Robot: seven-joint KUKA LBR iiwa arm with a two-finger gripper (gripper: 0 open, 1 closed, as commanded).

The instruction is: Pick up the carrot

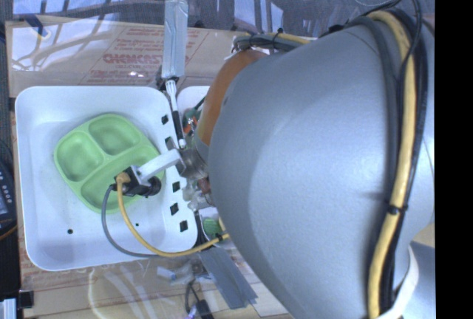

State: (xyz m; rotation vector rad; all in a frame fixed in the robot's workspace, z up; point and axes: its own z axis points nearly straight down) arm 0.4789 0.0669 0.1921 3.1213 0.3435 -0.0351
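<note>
My grey arm (325,162) with its orange band (222,88) looms over the right bin (194,97) and hides nearly all of it. The wrist and gripper (189,171) hang at the divider between the two bins, seen from above, with a white bracket and a black plug (140,184) sticking out left over the left bin. A small green and orange scrap (192,120) peeks out beside the arm in the right bin; I cannot tell what it is. Another bit of green (211,225) shows under the arm lower down.
The left bin (44,236) holds a light green divided plate (103,151). A yellow cable and a grey cable (129,236) loop from the wrist over the left bin's near side. Cardboard and tape lie behind the bins.
</note>
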